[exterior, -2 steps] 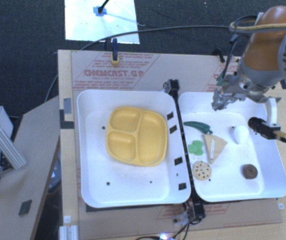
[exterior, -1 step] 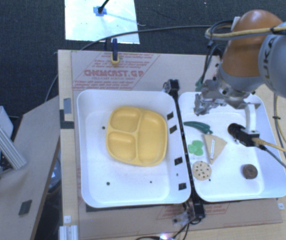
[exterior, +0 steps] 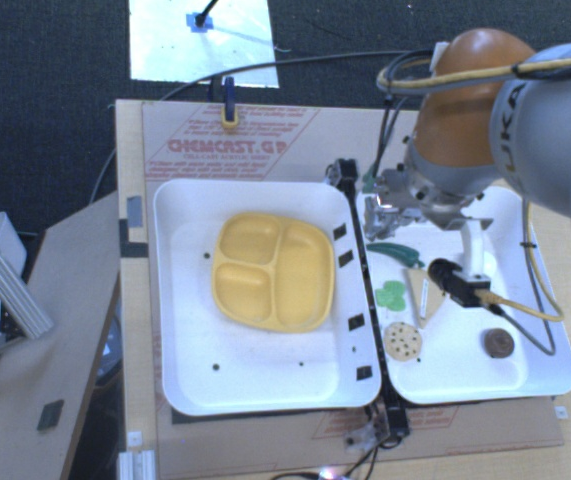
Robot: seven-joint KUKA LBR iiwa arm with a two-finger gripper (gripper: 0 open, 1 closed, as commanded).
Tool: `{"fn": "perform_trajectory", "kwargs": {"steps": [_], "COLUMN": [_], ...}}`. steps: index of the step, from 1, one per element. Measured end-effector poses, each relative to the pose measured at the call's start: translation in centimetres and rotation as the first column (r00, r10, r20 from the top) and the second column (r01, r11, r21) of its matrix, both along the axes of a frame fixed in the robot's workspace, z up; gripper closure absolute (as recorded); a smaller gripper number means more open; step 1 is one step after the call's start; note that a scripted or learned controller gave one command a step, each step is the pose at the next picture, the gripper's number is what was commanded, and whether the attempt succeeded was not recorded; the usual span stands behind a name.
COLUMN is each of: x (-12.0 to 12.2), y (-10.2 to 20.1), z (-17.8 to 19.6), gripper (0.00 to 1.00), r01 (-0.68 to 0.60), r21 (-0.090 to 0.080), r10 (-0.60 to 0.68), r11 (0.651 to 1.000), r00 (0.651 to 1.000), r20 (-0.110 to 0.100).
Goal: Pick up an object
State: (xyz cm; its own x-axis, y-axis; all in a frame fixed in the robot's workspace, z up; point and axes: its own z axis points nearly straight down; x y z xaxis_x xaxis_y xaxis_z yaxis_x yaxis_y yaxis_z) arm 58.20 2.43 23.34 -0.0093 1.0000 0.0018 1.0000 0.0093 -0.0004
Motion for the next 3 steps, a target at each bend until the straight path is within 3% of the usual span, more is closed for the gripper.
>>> {"fn": "perform_trajectory", "kwargs": {"steps": [2,3], "x": [-4.4,-4.3], "y": [8.5,8.2], "z": [-1.7,-1.6], "gripper": [1.0,0.0], "r01": [0.0,0.007], "r21": [0.0,-0.001], "r10": [0.0,-0.007], "r11": [1.0,1.0], "r00": [1.0,1.0], "r20": [-0.001,0.001]}}
